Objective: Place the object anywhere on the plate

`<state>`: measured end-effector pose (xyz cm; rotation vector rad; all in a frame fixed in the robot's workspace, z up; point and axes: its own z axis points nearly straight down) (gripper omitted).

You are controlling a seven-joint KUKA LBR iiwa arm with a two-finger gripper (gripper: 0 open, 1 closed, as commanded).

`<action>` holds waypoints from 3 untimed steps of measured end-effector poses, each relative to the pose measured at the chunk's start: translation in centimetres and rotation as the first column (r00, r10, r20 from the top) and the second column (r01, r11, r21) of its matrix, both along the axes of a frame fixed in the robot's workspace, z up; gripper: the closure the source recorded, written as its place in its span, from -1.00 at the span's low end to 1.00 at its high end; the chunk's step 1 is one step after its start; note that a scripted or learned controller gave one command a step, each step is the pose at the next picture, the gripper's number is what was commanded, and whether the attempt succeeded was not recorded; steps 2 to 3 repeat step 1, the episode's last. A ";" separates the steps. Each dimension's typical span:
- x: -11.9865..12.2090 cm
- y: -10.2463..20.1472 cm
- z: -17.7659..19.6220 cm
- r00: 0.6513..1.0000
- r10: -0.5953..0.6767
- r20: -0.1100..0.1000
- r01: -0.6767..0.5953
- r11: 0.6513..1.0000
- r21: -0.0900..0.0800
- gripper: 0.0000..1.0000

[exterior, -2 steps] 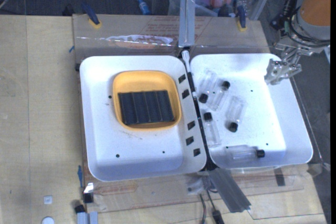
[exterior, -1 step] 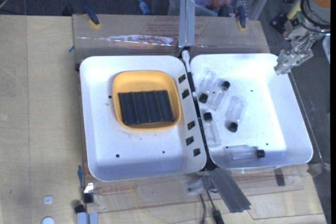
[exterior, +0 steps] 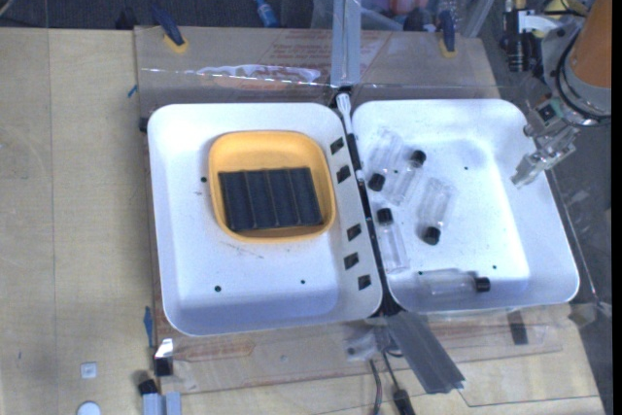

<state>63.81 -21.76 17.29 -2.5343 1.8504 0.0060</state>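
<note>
metal two-finger gripper [exterior: 540, 157]: over right edge of the right white plastic bin [exterior: 505, 126], fingers state I cannot tell, holds nothing visible | objects: clear plastic vials with black caps [exterior: 431, 207] lie scattered in this bin, long axes in different directions, nearest one diagonal | target: yellow square plate [exterior: 267, 146] with dark ribbed insert, left bin | risk: transparent smooth vials may slip or be missed

yellow plate [exterior: 272, 151] in left bin [exterior: 175, 238] | clear vials [exterior: 432, 204] in right bin [exterior: 544, 248] | gripper [exterior: 539, 160] at right rim
</note>
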 end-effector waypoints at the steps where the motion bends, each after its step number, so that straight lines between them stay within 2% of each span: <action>1: -6.2 2.6 1.8 0.973 0.232 -0.001 -0.232 0.973 -0.001 1.00; 3: -6.2 2.6 1.8 0.973 0.232 -0.001 -0.232 0.973 -0.001 1.00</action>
